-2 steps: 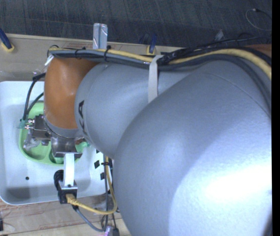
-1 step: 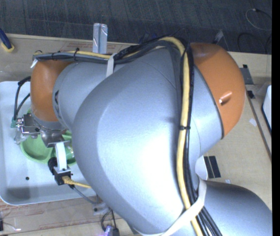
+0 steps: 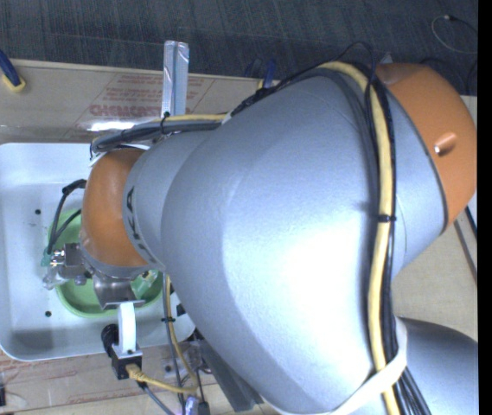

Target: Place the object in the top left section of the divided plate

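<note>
The gripper (image 3: 60,271) sits low over the left bin (image 3: 8,232), its metal head just past the orange wrist band (image 3: 107,210). Its fingers point down and away from the camera, so I cannot tell how far apart they stand or whether anything is between them. Under it lies the plate (image 3: 77,301) — green, round, toward the bin's near edge, with only a crescent of rim and a slice of its floor showing; its dividers and sections are covered by the wrist. The object cannot be made out. A green cable (image 3: 62,223) loops beside the wrist. The arm (image 3: 289,240) — grey, bulky — hides the bin's right side and most of the bench. Cardboard (image 3: 124,98) lies along the bin's far edge.
</note>
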Motion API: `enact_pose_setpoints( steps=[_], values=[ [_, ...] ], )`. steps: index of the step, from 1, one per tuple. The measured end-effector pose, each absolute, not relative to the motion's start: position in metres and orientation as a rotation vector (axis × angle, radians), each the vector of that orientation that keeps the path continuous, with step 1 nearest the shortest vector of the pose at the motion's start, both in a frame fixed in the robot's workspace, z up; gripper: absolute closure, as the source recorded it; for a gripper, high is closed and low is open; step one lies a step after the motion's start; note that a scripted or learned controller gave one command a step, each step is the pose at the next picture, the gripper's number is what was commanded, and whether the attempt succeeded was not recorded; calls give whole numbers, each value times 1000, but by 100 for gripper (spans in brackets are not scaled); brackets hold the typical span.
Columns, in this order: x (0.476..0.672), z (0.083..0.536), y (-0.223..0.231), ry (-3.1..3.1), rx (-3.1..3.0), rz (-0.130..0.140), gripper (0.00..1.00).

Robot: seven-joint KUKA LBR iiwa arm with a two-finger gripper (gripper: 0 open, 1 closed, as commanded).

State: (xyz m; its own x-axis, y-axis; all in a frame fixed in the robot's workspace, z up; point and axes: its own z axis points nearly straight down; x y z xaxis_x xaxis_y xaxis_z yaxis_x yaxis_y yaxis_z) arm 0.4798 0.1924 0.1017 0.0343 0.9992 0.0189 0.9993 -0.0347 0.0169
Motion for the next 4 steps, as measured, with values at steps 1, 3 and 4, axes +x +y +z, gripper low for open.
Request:
enact_pose_setpoints(
  steps=[1, 3, 4],
  values=[
    [475, 178, 219, -2101, -2332, 3, 0],
    [527, 195, 150, -2381, -2043, 8, 0],
    [485, 168, 175, -2458, -1950, 7, 0]
  ],
)
